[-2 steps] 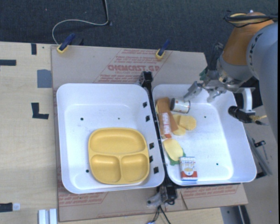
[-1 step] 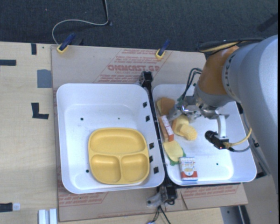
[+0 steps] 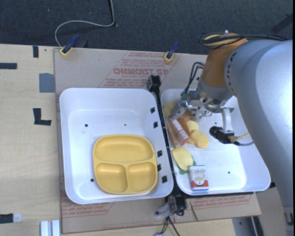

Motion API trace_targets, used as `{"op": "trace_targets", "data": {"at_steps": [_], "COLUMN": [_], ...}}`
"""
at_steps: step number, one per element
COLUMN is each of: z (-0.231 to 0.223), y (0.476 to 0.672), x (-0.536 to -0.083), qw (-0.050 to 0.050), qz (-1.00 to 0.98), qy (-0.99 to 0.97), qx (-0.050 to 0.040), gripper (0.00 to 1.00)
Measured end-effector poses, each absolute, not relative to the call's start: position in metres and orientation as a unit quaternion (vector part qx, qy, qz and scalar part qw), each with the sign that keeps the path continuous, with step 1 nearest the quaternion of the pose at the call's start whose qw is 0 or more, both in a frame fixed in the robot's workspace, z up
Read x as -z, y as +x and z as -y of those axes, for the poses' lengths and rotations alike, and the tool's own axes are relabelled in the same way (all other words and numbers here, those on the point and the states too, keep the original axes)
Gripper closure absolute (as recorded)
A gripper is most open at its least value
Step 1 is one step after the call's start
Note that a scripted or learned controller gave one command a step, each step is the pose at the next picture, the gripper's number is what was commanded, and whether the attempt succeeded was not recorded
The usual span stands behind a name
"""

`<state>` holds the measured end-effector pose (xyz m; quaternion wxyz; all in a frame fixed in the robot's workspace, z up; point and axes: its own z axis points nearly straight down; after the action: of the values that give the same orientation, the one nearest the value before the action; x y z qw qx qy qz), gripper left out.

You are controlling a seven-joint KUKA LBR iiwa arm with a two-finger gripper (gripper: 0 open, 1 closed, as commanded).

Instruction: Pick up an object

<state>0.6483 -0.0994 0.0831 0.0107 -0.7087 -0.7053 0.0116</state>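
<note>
My gripper (image 3: 185,110) hangs low over the far left part of the right bin (image 3: 236,178), among a heap of toy food. Just beneath and in front of it lies a brown striped packet (image 3: 178,131), with a yellow corn piece (image 3: 201,140) to its right. A pale yellow lemon-like piece (image 3: 182,157) lies closer to the front, and a small white carton (image 3: 198,176) with red and green print lies at the front of that bin. Another yellow piece (image 3: 169,109) shows at the gripper's left side. No object visibly sits between the fingers.
The left bin (image 3: 78,112) holds a yellow divided plate (image 3: 125,162) in its front right part. The wall between the two bins (image 3: 163,132) runs just left of the heap. The grey arm (image 3: 265,97) covers the right bin's far right side.
</note>
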Motion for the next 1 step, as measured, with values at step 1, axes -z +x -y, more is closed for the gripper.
{"op": "trace_targets", "data": {"at_steps": [1], "z": [0.0998], "y": [0.6479], "x": [-0.0936], "qw": [0.009], "qz": [0.706], "qy": [-0.708], "qx": [-0.0104], "gripper": [1.0]}}
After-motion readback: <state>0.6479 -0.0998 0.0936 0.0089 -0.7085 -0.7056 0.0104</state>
